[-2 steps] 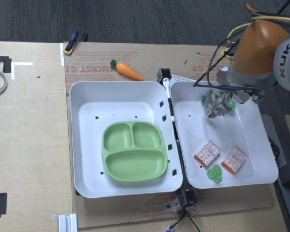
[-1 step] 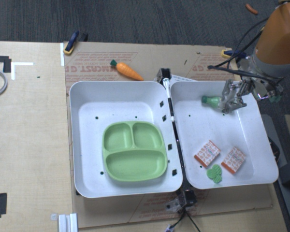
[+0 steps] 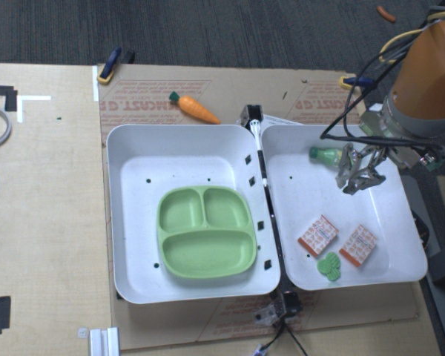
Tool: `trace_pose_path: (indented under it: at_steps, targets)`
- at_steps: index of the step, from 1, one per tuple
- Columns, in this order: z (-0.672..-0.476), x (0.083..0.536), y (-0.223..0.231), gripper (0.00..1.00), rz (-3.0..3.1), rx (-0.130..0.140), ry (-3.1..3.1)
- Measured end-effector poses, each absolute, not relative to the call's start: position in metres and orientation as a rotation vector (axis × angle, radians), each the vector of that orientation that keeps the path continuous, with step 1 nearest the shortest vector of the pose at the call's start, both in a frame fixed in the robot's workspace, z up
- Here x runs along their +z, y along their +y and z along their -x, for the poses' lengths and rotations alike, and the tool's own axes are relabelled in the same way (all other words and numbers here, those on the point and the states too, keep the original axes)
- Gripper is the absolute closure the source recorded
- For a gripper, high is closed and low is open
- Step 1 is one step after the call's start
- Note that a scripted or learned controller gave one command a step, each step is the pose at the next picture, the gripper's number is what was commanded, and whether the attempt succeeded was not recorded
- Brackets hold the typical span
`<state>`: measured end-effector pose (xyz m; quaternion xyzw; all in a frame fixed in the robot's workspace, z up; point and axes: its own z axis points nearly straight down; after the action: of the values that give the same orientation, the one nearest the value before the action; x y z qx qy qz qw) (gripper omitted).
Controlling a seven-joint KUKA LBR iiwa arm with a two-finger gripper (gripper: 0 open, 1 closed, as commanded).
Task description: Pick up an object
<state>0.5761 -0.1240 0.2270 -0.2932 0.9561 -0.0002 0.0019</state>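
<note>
- The gripper (image 3: 358, 176) hangs over the right bin (image 3: 400, 269) in the frame's right half — whether it is parted or closed cannot be told.
- A pale green bottle-like object (image 3: 325, 154) lies just left of it, partly hidden.
- Two orange packets (image 3: 317, 235) (image 3: 358, 245) and a green piece (image 3: 328, 266) sit lower down.
- The left bin (image 3: 126, 199) holds a green divided plate (image 3: 206, 231).
- A carrot (image 3: 194, 107) lies on the worktop (image 3: 44, 221) above.
</note>
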Motion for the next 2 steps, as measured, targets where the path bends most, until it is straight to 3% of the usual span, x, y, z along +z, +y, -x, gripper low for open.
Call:
trace_pose_path:
  at_steps: [1,2]
  targets:
    - [-0.576,0.227,-0.124,0.00,0.920,-0.001,3.000]
    - [-0.493,0.210,-0.073,0.00,1.309,0.000,2.853]
